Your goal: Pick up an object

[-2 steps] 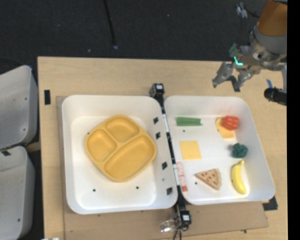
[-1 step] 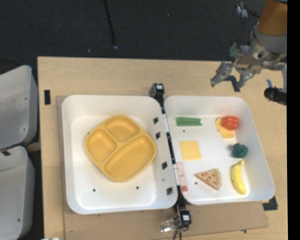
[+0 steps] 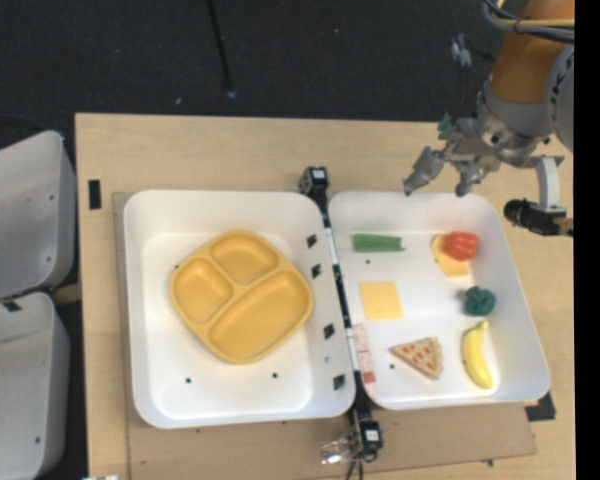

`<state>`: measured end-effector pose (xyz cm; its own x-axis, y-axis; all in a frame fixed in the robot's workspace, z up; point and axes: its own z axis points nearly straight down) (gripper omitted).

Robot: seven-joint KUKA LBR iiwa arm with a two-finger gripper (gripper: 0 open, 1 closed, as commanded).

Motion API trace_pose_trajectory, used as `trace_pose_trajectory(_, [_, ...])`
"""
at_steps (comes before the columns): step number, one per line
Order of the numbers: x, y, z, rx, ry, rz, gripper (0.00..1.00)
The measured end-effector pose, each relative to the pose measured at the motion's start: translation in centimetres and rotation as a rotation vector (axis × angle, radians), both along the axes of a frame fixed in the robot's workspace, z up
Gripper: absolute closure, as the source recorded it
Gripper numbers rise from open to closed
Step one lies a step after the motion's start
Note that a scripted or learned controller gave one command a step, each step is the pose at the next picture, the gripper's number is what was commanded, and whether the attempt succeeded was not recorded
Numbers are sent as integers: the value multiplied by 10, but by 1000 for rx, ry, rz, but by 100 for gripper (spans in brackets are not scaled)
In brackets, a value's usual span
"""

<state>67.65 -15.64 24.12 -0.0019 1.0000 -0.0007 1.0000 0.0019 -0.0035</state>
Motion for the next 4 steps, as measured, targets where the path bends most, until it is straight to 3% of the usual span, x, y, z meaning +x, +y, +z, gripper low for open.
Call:
trace_pose_trajectory(2, [-6, 0, -118, 0, 0, 0, 0])
trace_pose_trajectory(3, [-4, -1, -103, -3, -9, 1, 100])
trace_pose_trajectory(4, [-11, -4, -42, -2, -11, -4, 100])
